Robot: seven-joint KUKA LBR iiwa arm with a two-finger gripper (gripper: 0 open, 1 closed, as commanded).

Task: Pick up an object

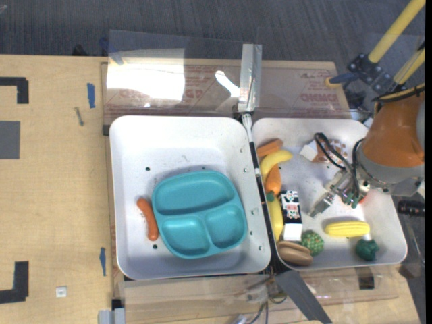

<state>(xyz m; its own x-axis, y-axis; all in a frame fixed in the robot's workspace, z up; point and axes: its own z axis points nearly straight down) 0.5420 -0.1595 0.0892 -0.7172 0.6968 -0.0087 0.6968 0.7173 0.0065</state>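
the gripper (pixel 322 204) hangs over the right bin (pixel 391 248), holding nothing, fingers apart. it could bump the corn (pixel 347 229) and push it away.

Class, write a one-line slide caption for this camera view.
Grey arm's gripper hovers above yellow plastic corn cob in right white bin; left white bin holds teal divided plate.

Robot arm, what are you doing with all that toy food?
The robot arm is reaching into the right bin, its gripper hovering over bare floor just above a toy corn cob. Nothing is picked up yet. Bananas, a carrot and broccoli lie nearby. The left bin holds a teal divided plate and a sausage.
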